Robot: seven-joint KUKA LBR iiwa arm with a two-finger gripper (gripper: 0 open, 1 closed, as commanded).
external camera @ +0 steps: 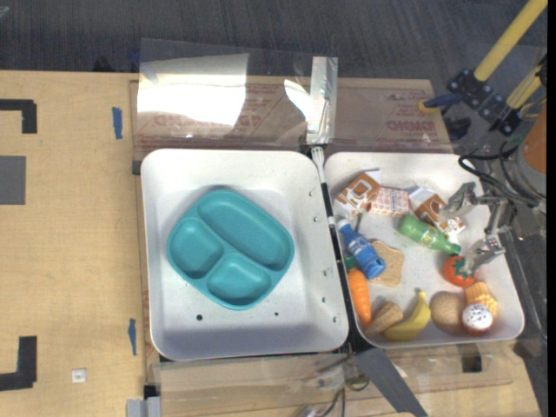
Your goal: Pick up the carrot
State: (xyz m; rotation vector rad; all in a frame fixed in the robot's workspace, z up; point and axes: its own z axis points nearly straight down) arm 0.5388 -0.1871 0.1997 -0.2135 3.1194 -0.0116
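Observation:
The carrot (359, 294) is orange with a small green top. It lies lengthwise near the left wall of the right bin (512, 295), between a blue bottle (361, 252) and a tan bread piece (387, 316). My gripper (469, 229) hangs over the right side of that bin, far to the right of the carrot. Its two metal fingers (458, 201) stand spread open above the cap end of a green bottle (426, 233) and a red tomato (458, 271). Nothing is held between them.
The right bin also holds a banana (417, 314), a potato (446, 309), small cartons (373, 196) and a toast slice (393, 263). A teal divided plate (229, 247) lies in the left bin (156, 233). A clear plastic sheet (226, 102) lies behind the bins.

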